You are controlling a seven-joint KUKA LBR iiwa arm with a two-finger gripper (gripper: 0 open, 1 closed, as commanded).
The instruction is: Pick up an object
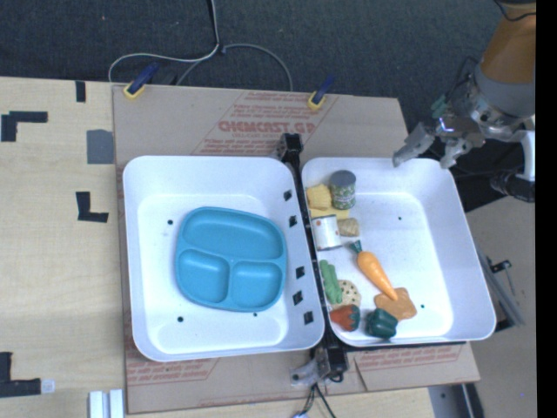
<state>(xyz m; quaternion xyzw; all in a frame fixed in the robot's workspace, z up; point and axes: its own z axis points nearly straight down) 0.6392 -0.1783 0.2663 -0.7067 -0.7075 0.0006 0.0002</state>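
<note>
Toy food lies crowded along the left side of the right bin [435,233], at the centre-right of the frame: a small grey-lidded can [343,188] at the top, touching a yellow wedge of cheese [319,198] to its left, then a white cylinder [325,231] with a small tan piece [349,227] beside it. Below these an orange carrot [376,272] lies slanted, its tip pointing down and right toward an orange lump [397,305]. To the carrot's left sits a green pod [330,279], with a speckled cookie [349,292] just beneath it, a red piece [345,317] under that, and a dark green piece [380,323] near the bin's lower edge. The left bin [148,233] holds a blue divided plate [230,258] lying flat in its middle. Both bins rest side by side, touching, on a brown cardboard sheet [252,120] spread over the wooden counter [43,259], with a white cable [213,46] looping across the dark floor at the top. At the upper right of the frame the gripper [431,146] hangs over the right bin's top right corner, well apart from all the toy food, below the arm's orange band [509,46]. Its fingers are spread apart with nothing between them.
</note>
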